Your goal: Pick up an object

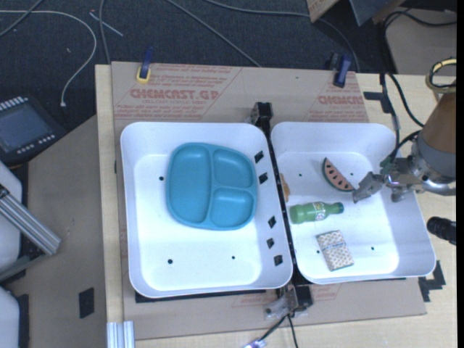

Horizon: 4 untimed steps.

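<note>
Two white bins sit on the worktop: a left bin (145,259) and a right bin (406,252). There is one blue divided plate (212,185), one watermelon slice (336,175), one green bottle (314,211) and one small patterned box (335,250).

Plastics, board and metal, as we see them

We see two bins (138,216) of smooth white plastic with a soft sheen, a matt blue plastic divided plate (212,187), a glossy green plastic bottle (313,211), and a small box (335,250) that looks like printed card. The surface (239,85) is matt brown board with red print; the gripper (373,183) looks like dull grey metal.
</note>
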Each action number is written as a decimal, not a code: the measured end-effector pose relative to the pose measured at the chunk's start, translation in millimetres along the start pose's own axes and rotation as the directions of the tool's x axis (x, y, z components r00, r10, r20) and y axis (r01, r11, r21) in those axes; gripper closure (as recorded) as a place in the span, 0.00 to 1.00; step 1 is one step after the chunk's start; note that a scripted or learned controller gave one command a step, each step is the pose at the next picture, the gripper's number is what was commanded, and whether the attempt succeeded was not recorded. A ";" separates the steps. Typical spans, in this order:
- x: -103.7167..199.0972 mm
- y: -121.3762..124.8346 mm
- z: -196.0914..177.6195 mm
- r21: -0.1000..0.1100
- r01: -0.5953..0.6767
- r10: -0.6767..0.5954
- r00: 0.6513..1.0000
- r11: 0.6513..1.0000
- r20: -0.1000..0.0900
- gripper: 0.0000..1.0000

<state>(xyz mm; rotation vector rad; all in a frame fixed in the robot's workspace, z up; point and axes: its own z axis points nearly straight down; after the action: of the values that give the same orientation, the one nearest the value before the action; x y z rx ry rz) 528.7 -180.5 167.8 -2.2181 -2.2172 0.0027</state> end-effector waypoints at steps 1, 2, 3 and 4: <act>1.9 -4.6 63.0 0.003 0.000 0.000 1.000 1.000 -0.001 0.00; 1.2 -2.3 47.9 -0.006 0.000 0.000 1.000 1.000 0.001 1.00; 11.7 -1.4 -4.2 -0.011 0.002 -0.002 1.000 1.000 0.004 1.00; 15.4 1.8 -48.5 -0.011 0.002 -0.002 1.000 1.000 0.004 1.00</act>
<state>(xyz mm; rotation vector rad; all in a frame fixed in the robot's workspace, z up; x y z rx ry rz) 530.8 -165.2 216.3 -2.2234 -2.2268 -0.0050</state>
